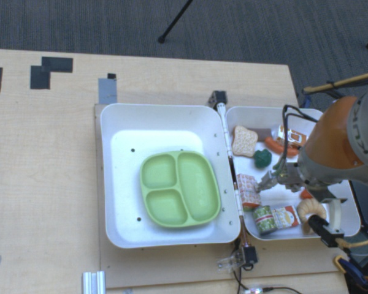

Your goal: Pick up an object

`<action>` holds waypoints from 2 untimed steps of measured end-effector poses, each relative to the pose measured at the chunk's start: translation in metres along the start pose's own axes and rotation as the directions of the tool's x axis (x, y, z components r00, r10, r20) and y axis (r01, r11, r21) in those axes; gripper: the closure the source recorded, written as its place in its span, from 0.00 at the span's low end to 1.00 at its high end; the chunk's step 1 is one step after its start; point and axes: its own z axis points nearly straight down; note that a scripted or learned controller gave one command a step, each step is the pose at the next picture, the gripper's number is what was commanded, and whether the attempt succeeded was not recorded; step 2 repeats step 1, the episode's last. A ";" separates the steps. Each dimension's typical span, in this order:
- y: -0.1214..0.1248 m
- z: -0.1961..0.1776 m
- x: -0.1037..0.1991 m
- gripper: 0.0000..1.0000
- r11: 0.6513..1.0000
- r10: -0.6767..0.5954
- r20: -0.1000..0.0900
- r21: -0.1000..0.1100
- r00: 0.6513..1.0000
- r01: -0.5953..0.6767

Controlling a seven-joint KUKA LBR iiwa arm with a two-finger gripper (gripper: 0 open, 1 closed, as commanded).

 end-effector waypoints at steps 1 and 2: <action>-0.007 0.025 0.010 0.00 1.000 -0.004 -0.002 0.006 1.000 0.004; -0.007 0.025 0.010 0.00 1.000 -0.004 -0.002 0.006 1.000 0.004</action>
